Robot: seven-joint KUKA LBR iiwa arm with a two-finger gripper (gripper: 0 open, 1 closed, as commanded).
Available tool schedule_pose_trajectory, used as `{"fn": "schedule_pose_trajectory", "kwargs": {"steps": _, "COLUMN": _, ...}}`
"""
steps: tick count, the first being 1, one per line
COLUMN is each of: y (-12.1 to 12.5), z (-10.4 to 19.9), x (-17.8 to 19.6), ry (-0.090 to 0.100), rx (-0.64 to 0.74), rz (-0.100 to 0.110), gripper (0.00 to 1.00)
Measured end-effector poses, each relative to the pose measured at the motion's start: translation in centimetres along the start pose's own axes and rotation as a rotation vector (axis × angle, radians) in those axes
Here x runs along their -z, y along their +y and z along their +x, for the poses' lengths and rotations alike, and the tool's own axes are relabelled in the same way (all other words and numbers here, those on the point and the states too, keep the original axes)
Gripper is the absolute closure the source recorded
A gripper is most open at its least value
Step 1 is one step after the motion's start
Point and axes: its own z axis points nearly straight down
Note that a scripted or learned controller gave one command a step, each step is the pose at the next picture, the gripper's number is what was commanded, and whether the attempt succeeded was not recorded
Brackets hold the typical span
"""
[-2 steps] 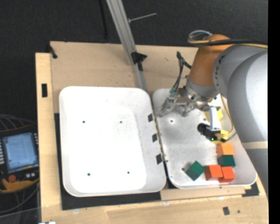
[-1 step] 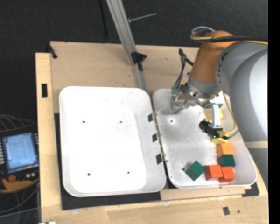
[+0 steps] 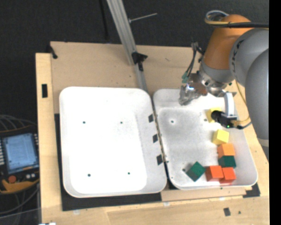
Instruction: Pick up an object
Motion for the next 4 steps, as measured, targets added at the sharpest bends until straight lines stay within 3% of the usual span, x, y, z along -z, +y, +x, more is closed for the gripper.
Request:
{"fn": "schedule_pose_trajectory", "kwargs": {"steps": 2, "y": -0.1, "z": 0.3, "x": 11.1, "ry": 0.000, "rx": 0.003, "rz": -0.001, "gripper": 1.00}}
{"fn": "schedule_pose_trajectory", "kwargs": {"steps": 4, "y": -2.2, "z": 9.2, "x": 8.6, "ry": 0.001, "rx": 0.007, "rz": 0.009, "gripper": 1.00}}
